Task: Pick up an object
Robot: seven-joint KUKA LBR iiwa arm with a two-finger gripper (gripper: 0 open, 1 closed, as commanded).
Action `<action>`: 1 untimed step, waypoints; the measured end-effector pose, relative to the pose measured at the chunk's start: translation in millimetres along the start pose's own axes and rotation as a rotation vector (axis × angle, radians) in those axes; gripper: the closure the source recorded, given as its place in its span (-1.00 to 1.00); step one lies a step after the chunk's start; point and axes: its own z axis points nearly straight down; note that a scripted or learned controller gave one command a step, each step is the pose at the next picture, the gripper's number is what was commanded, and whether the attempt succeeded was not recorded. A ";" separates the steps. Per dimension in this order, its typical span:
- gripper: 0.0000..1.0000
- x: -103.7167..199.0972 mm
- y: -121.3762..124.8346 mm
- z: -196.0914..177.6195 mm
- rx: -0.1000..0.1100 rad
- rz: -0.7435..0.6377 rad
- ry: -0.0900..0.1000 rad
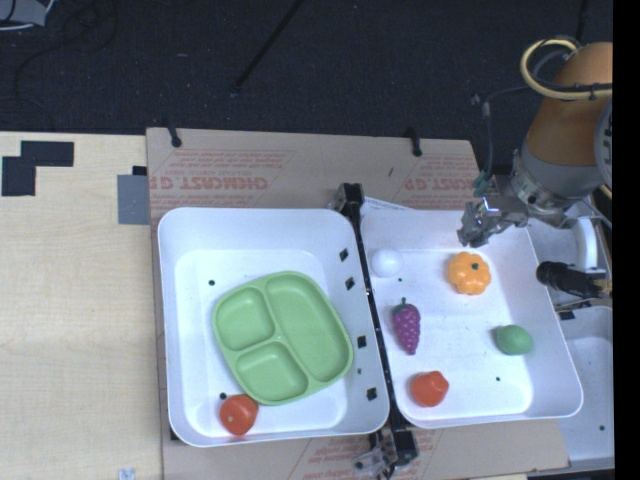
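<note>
The claw (480, 226) hovers just up-right of the small orange plastic pumpkin (469, 273); we can't tell its grip state. Descend off-centre and we'd nudge that rounded pumpkin away.

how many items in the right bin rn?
5: white ball far left by the divider, orange pumpkin under the gripper, purple grapes center-left, green piece right, red piece near edge. Nothing looks hidden.
</note>
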 end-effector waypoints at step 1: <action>1.00 45.2 -31.6 -5.0 0.008 -0.003 0.003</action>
